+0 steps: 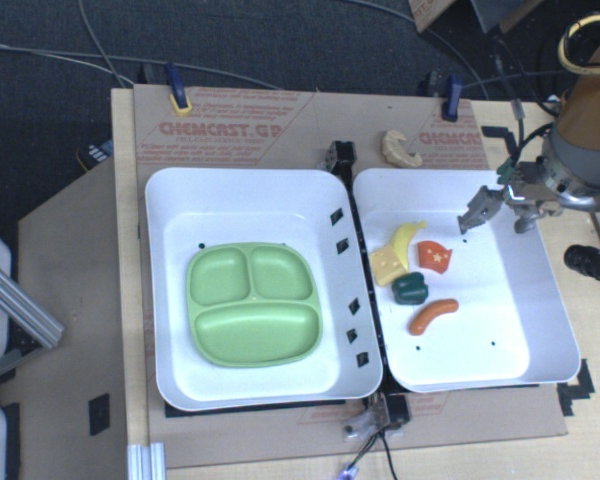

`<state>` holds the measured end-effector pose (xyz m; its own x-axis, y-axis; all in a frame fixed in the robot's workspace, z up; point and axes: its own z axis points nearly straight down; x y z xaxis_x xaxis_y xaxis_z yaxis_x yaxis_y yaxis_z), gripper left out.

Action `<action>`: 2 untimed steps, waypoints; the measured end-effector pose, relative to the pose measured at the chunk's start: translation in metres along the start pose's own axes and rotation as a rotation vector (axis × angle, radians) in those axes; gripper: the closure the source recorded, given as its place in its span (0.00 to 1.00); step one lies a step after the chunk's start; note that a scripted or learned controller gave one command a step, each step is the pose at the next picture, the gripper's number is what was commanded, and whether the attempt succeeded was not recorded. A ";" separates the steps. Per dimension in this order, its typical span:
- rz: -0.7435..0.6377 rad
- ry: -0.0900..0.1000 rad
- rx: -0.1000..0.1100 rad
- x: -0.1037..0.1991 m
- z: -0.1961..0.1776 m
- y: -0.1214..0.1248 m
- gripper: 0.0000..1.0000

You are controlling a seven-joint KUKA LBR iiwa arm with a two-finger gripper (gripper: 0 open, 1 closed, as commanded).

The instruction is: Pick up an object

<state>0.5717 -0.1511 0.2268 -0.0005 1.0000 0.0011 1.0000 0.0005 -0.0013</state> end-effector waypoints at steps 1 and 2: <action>0.001 0.001 0.006 -0.010 0.056 -0.001 0.00; 0.001 0.002 0.005 -0.009 0.118 -0.006 0.00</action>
<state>0.5656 -0.1595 0.1083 0.0002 1.0000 0.0029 1.0000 -0.0002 -0.0063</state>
